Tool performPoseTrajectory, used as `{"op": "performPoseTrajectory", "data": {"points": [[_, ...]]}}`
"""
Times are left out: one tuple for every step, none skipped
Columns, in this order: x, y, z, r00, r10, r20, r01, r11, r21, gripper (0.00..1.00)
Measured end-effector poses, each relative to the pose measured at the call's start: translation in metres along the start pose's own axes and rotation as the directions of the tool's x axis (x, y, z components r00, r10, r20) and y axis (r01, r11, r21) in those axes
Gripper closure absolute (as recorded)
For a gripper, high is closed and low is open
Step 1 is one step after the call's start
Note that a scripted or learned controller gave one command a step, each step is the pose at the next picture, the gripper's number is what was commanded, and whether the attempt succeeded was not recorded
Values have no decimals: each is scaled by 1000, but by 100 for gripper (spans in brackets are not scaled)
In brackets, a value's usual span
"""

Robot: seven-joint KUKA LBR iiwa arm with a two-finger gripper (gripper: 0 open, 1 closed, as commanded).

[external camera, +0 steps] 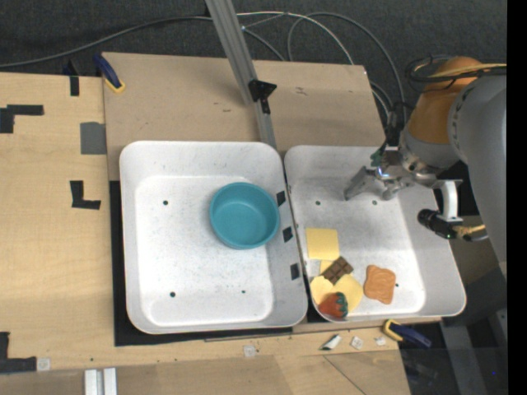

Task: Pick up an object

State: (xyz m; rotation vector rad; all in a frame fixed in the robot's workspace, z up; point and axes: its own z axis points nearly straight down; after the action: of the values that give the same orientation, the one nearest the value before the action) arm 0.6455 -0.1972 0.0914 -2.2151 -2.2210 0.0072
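Note:
My gripper (372,189) hovers over the far part of the right bin (428,257), its fingers spread open with nothing between them. Nearer the front of that bin lie a pale yellow square block (322,243), a small brown piece (336,270), a yellow round piece (349,289), a red item (333,304) and an orange toast-shaped piece (380,284). All of these lie well below the gripper in the view, apart from it. A teal bowl (243,214) sits upright in the left bin (165,278).
A slanted metal pole (239,56) rises behind the bins near their shared wall. Cables (329,31) run across the dark back of the bench. The arm's orange band (436,109) and grey body stand at the right edge.

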Motion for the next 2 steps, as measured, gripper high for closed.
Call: {"op": "performPoseTrajectory", "data": {"points": [[0,2,-14,1000,-2,2,2,1000,-5,100],[5,4,-78,1000,1,2,-1,1000,-12,100]]}}
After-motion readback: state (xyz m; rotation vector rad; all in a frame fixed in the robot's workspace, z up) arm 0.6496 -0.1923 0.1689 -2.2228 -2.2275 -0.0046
